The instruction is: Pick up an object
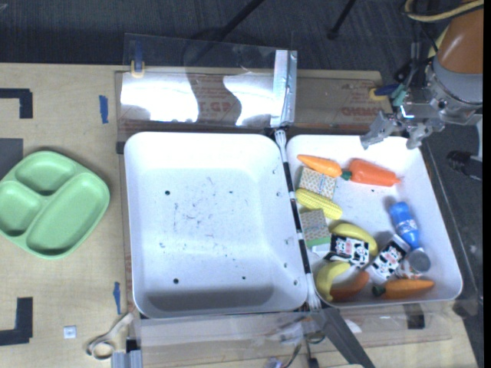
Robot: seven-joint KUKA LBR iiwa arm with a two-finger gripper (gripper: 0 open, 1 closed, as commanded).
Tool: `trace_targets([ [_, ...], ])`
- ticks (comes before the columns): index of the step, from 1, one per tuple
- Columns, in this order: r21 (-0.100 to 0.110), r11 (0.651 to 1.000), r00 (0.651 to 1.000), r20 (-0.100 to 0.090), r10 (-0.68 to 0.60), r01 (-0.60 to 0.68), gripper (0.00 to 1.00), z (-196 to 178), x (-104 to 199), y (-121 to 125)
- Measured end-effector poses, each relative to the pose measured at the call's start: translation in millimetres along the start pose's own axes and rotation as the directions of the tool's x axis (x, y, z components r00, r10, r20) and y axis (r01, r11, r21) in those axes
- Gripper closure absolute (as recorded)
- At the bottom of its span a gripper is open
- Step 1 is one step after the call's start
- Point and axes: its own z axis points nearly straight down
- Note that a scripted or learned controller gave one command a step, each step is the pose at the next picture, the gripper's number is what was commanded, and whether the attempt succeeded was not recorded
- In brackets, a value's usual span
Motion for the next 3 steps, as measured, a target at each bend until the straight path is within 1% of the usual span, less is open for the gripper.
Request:
trace_targets([
  [1, -0.004, 1.0, 1.0, 0.001, 0.015, -0.015, 0.0, 0.1, -3.5, 12.0],
  [2, -0.001, 1.0, 1.0, 0.0, 0.031, -0.031, 0.0, 111.8, -20.3, -10.5],
  [3, -0.007, 0.999, 0.999, 0.003, -0.041, 0.041, 0.0, 169.8, -33.1, 23.4],
])
